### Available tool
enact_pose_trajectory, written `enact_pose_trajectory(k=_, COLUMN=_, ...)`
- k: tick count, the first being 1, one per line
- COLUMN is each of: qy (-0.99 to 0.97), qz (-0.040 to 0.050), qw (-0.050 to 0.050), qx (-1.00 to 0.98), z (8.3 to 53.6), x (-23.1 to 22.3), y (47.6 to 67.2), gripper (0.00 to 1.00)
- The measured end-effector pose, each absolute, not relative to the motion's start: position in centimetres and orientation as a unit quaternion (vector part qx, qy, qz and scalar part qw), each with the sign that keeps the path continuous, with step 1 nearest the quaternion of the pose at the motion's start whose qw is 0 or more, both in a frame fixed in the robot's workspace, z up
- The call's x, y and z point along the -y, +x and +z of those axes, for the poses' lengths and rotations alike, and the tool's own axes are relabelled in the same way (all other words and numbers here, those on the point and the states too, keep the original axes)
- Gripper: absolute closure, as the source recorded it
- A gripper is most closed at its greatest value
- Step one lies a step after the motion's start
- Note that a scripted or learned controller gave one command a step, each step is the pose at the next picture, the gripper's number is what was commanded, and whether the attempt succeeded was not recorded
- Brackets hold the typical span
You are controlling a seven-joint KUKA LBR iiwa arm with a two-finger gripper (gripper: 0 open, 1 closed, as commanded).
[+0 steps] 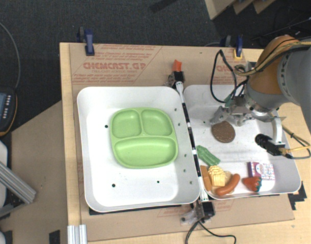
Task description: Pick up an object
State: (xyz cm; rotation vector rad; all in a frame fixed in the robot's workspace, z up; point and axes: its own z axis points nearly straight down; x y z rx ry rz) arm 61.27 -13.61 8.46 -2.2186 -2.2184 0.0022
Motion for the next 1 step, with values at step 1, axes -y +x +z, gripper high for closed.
enact_pose_trajectory(k=1, qy=-0.707, qz=0.0008, qw=0.002, qx=0.707, z=8.45, x=11.76, y=57.86, gripper=0.0)
